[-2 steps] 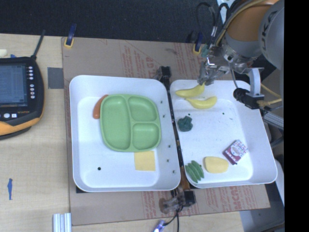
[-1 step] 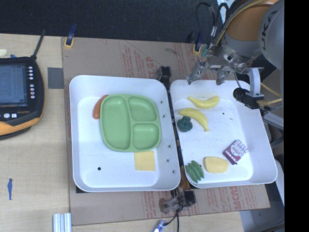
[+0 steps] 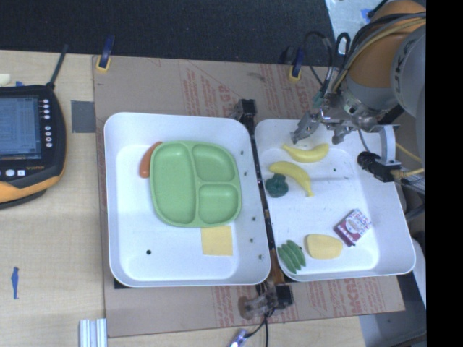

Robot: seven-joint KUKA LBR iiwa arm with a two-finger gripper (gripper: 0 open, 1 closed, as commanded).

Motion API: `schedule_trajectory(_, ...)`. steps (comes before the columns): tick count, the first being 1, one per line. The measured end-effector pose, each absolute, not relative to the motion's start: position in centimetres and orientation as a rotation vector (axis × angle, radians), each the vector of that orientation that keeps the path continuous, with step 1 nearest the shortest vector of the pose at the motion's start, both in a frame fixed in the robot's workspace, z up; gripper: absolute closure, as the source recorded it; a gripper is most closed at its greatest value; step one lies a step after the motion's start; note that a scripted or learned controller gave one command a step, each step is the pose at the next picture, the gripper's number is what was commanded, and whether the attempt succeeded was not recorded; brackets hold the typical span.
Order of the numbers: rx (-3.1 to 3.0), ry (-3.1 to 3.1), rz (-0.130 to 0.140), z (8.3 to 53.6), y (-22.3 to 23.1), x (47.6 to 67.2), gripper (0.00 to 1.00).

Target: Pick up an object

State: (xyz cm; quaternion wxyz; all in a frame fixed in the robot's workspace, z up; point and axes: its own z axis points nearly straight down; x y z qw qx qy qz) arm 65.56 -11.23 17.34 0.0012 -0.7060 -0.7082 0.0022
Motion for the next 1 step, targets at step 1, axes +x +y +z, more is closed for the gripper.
schedule_trajectory(1,-2.217,-2.224,0.000,9.32,-9.68,62.61,0.00)
